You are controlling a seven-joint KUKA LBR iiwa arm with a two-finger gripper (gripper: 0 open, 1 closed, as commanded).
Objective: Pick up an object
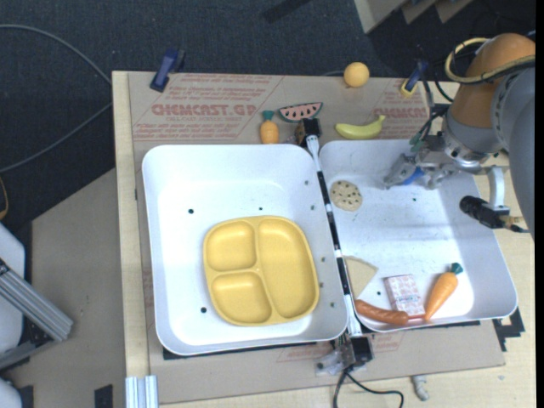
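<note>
Nearest the camera, a toy sausage (382, 314), a pink wrapped packet (402, 293) and a toy carrot (440, 291) lie along the right bin's (476, 245) front edge. A cookie (346, 195) sits farther back. Over the bin's back stretch hangs the claw (412, 173), fingers spread, gripping nothing.

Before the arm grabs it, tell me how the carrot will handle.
The carrot looks like a smooth plastic toy, so probably light and stiff. Its tapered round body may slip from fingers or roll. It lies against the bin wall, which may crowd the grasp.

Grey arm (510, 117) (orange band above wrist), yellow cable loop (463, 58)
</note>
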